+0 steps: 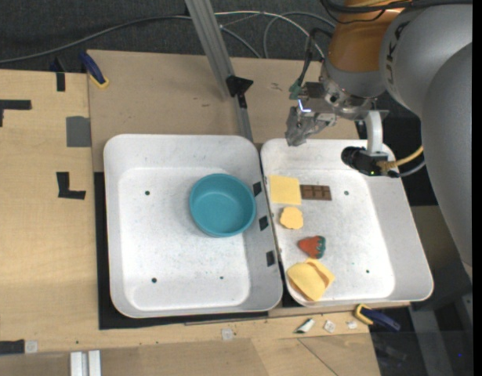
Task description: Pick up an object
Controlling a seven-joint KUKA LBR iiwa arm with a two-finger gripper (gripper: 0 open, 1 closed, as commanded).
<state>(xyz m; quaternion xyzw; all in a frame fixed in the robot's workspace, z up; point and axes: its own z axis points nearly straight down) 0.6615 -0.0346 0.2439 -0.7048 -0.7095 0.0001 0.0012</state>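
Note:
My gripper (298, 131) hangs above the far left corner of the right bin (382, 233), with nothing visible between its fingers. Below it in that bin lie a pale yellow square slice (285, 189), a brown chocolate bar (315, 193), a small yellow round piece (291, 218), a red and green strawberry-like toy (312, 246) and a yellow folded piece (309, 279). A blue bowl (221, 204) sits in the left bin (146, 233).
A slanted metal pole (217, 53) rises behind the bins. A black cable and connector (362, 159) hang over the right bin's far edge. Blue and yellow clamps sit at the bench corners (94, 69).

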